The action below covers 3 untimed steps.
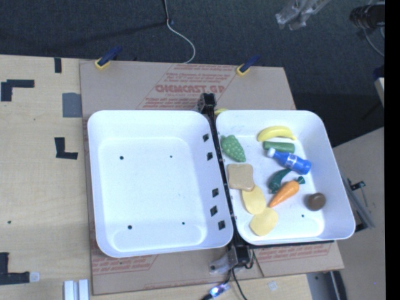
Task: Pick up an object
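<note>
Toy foods in the right bin [325,136], well below the claw [300,11]: banana [275,132], blue bottle [291,161], carrot [284,193], bread slice [240,177], green grapes [233,147], brown ball [315,200]. Claw blurred, high over dark floor beyond the counter; opening impossible to tell.

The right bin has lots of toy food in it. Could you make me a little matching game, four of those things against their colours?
Things:
1. banana
2. carrot
3. bottle
4. grapes

Colours:
A. blue
B. green
C. yellow
D. orange

Pairs: 1-C, 2-D, 3-A, 4-B. All four lie in the right bin.
</note>
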Each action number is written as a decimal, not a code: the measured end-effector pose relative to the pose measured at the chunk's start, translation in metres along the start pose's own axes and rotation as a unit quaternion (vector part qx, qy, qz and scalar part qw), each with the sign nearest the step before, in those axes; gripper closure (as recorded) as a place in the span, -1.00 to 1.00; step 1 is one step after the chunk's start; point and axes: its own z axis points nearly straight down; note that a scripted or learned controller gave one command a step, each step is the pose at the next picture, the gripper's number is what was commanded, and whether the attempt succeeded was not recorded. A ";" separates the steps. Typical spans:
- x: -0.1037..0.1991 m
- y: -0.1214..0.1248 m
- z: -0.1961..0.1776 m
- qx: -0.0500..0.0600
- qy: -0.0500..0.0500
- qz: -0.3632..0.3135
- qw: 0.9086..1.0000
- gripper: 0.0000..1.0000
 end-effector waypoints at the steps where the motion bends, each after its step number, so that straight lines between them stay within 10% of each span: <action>1: 0.011 0.000 0.001 0.001 0.000 0.000 1.000 1.00; 2: 0.019 -0.002 0.267 0.008 0.000 0.000 1.000 1.00; 3: 0.052 -0.003 0.125 -0.007 0.001 -0.002 1.000 1.00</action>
